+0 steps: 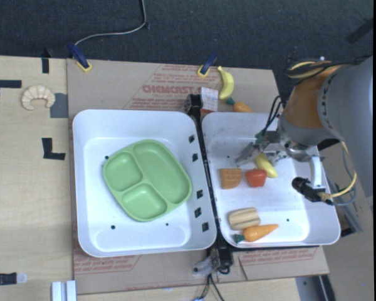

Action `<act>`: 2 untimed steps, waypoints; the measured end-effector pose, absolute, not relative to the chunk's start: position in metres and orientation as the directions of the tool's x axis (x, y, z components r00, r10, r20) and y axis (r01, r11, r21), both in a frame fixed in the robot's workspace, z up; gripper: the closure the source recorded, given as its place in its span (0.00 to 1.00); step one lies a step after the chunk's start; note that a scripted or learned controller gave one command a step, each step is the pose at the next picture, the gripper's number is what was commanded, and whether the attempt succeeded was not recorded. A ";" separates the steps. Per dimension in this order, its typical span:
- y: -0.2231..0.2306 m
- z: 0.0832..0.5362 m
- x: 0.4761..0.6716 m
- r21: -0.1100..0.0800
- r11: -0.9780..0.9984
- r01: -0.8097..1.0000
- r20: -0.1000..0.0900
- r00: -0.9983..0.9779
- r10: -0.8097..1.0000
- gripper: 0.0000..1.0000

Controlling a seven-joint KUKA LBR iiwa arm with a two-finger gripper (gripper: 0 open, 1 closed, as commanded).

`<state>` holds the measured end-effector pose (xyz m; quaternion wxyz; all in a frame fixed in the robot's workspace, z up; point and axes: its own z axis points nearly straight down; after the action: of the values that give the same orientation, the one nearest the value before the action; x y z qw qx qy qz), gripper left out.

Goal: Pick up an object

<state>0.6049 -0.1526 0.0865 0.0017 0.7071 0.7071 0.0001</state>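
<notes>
Cardboard sheet (163,89) covers the bench under two shallow white bins set side by side, dark carpet beyond. Landmark: the right bin (313,227).

Left of the right bin, touching along the shared rim: the left bin (88,168), with a green divided plate (147,179) lying tilted in its middle.

Inside the right bin:
- small yellow banana (266,166), upper middle, directly at the gripper (258,150) tip. Contact or grasp: cannot tell.
- red tomato-like piece (255,178) just below the banana, touching or nearly so.
- orange-brown block (230,178) beside the red piece, on its left.
- tan bread roll (244,217) near the front wall, carrot (260,232) just below it against the front rim.

Arm (313,105) enters over the right bin's far right side, orange band visible. Finger state: cannot tell; dark metal parts blur together.

Beyond the right bin's back rim, on the cardboard: a second banana (225,83), small white packet (209,96).

Far left of both bins: croissant (37,96) on the bench.
</notes>
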 end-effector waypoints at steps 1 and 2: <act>-0.161 0.087 0.581 0.006 0.001 1.000 -0.003 -0.001 1.000 0.00; -0.161 0.097 0.581 0.007 0.001 1.000 -0.004 -0.001 1.000 1.00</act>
<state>0.5810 -0.1610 0.0966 0.0038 0.7067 0.7075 0.0010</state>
